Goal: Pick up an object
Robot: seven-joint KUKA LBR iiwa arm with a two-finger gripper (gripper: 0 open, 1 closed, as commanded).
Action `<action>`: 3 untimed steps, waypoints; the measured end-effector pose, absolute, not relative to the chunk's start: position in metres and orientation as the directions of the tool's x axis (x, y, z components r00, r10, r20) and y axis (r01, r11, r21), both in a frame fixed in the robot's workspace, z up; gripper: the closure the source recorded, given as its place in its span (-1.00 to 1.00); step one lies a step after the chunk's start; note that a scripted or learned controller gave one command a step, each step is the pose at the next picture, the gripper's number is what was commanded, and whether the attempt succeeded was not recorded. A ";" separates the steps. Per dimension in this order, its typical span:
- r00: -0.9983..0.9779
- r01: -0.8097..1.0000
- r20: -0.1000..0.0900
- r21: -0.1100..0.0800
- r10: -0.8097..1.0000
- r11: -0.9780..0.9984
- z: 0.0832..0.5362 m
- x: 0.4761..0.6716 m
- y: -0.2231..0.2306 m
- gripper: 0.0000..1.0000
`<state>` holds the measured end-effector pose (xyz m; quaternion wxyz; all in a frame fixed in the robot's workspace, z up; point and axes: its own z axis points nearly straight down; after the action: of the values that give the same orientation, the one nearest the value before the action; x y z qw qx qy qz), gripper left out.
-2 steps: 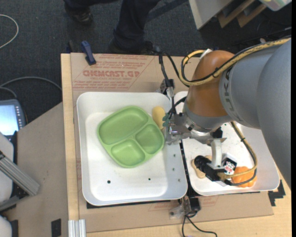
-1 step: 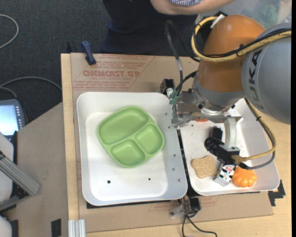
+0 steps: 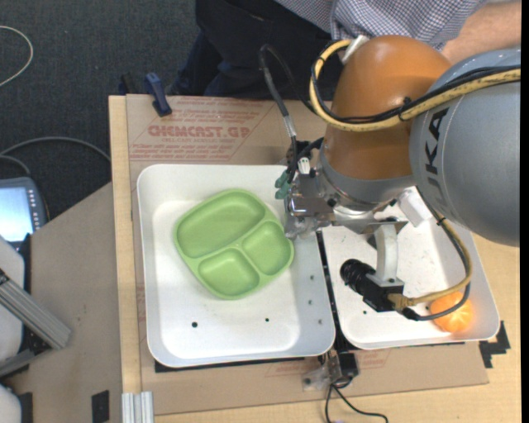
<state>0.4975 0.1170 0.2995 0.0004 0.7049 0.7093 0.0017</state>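
Note:
A light green divided plate [image 3: 233, 242] with three compartments lies in the left bin [image 3: 165, 314], towards its right side. An orange rounded object [image 3: 453, 314] rests in the near right corner of the right bin [image 3: 364, 330], partly crossed by a yellow cable. My gripper [image 3: 307, 213] hangs under the orange wrist band, over the strip where the two bins meet and just right of the plate's rim. The wrist hides its tips, and nothing shows in its grasp.
The arm's grey and orange bulk covers most of the right bin. Both bins sit on a cardboard sheet [image 3: 207, 128] with red print. A blue clamp [image 3: 159, 92] stands at its far left corner. A person in a checked shirt [image 3: 397, 16] is behind the bench.

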 end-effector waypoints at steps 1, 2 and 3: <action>0.006 1.000 -0.001 -0.007 1.000 -0.006 0.267 0.478 0.073 1.00; -0.001 1.000 0.003 0.017 1.000 0.001 0.394 0.481 0.067 1.00; -0.004 1.000 0.002 0.009 1.000 0.004 0.455 0.480 0.084 1.00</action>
<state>0.4799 0.0842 0.4553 0.0025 0.7058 0.7084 0.0039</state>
